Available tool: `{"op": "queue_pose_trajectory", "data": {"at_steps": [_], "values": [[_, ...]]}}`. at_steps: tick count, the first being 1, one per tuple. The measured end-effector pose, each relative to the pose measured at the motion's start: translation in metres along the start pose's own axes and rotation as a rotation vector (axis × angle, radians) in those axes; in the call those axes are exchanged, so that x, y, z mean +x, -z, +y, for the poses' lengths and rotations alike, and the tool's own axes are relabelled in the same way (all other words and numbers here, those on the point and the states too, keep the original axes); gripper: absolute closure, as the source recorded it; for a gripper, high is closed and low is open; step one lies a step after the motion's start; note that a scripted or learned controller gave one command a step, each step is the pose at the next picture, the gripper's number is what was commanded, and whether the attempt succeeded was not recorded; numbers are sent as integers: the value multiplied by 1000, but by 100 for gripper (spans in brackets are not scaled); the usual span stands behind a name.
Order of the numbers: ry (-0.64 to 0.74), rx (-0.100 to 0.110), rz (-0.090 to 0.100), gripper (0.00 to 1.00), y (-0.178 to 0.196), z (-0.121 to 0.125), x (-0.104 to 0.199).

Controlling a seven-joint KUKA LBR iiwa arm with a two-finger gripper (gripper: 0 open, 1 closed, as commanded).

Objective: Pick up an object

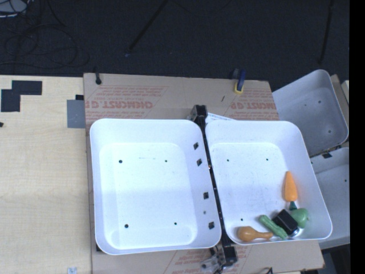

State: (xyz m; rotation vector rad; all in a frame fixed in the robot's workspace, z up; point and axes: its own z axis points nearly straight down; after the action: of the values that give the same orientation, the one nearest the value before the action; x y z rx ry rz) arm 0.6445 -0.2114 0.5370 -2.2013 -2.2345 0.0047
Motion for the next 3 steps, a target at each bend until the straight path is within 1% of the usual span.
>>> {"op": "queue_pose_trajectory", "data": {"at_steps": [3], "values": [[1,0,0,100,0,0,0]]}}
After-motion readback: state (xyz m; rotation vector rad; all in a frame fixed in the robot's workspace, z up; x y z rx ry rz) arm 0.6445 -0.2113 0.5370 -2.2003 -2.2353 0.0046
